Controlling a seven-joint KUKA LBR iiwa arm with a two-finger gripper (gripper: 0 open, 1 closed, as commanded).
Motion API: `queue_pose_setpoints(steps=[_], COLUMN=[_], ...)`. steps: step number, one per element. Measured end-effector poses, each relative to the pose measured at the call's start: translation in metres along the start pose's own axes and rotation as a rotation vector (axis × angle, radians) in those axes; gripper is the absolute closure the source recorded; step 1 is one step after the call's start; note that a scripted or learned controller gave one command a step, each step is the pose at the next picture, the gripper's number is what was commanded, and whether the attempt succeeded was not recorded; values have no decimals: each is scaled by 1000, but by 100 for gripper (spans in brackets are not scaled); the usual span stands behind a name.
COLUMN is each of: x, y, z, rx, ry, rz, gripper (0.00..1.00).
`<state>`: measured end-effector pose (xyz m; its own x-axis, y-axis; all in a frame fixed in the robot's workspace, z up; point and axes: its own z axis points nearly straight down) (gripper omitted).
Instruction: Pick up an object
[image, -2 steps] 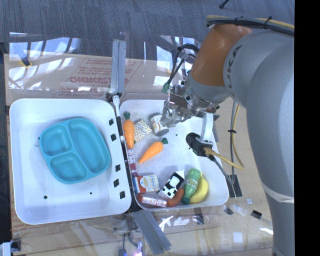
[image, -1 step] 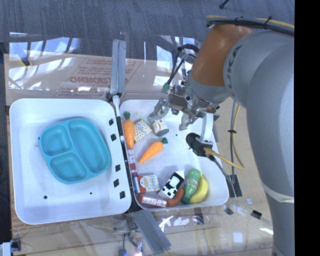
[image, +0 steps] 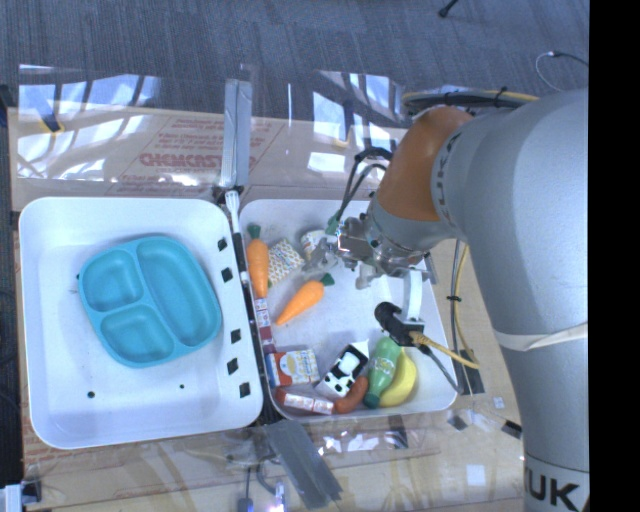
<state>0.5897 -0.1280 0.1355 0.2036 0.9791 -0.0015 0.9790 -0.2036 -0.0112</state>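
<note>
My gripper hangs over the back of the right bin, below the orange band of the wrist. Just left of it lie a small white-and-green item and a speckled packet. An orange carrot lies slantwise a little in front of the gripper. A second carrot lies along the bin's left wall. Nothing shows as held.
At the right bin's front lie a red-and-white box, a black-and-white toy, a green bottle, a yellow banana and a red sausage. The left bin holds a blue divided plate.
</note>
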Motion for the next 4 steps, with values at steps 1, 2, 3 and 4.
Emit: queue_pose_setpoints(steps=[1,2,3,4], x=[-9,-8,48,48], y=[17,16,31,30], z=[46,39,-78,-77], rx=[-2,5,-6,-5], ry=[0,1,1,1], rz=[8,4,26,26], gripper=[0,100,100,0])
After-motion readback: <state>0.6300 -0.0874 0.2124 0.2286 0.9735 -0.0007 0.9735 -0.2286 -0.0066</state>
